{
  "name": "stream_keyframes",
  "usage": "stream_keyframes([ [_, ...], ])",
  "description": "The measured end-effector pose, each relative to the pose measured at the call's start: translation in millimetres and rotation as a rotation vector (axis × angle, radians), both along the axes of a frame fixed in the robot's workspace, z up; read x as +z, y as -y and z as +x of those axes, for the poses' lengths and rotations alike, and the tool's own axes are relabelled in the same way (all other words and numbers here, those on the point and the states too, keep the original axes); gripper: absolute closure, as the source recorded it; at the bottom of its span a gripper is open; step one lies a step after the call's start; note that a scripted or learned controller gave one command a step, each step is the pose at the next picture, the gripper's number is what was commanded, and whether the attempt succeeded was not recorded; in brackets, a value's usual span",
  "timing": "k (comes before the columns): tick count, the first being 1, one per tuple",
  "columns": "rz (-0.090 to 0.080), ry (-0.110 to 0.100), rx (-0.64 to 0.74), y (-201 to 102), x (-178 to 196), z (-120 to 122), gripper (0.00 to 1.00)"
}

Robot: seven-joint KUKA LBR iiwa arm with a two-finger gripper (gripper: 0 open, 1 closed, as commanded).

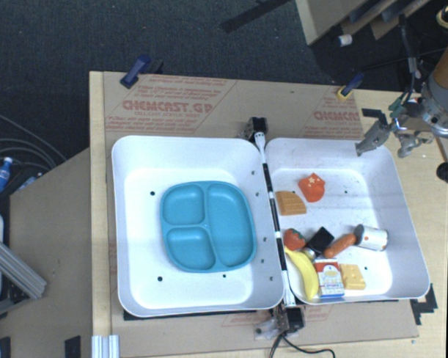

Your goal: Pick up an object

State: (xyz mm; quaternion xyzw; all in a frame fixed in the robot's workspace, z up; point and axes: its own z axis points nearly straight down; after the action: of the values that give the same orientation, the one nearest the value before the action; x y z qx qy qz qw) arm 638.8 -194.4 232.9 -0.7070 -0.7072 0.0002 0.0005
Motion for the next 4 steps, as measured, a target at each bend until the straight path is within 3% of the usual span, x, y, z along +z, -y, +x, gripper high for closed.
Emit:
stream_keyframes([
  [1,0.0,-0.001,0.001,-30,-107,-12,0.0],
  [2,0.0,0.002,0.001,-61,-148,16,0.0],
  [3,-0.002,0.004,0.002,-61,-137,17,1.0],
  [4,-0.002,0.003,0.002,-61,-137,17,0.0],
])
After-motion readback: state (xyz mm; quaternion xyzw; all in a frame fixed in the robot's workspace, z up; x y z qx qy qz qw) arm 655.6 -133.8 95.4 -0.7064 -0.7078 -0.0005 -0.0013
